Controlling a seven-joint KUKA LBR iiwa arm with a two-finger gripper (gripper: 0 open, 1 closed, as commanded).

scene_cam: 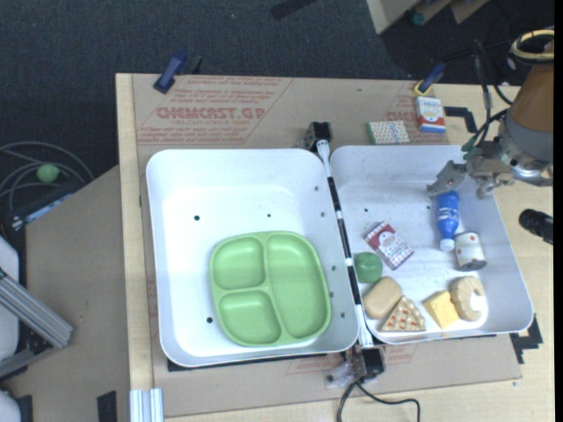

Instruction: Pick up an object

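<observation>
I find the two-finger gripper (464,177) over the far part of the right white bin (515,262), its fingers spread apart and gripping nothing. The blue plastic bottle (448,215) lies just near of it, with a small white-capped jar (470,250) beside it.

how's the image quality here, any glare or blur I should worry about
Camera view: lighting is even, shadows soft; the white bins look bright but keep detail; the green tray is crisp; the gripper and arm at the right edge are slightly soft; the small toys are coarse in resolution.
</observation>
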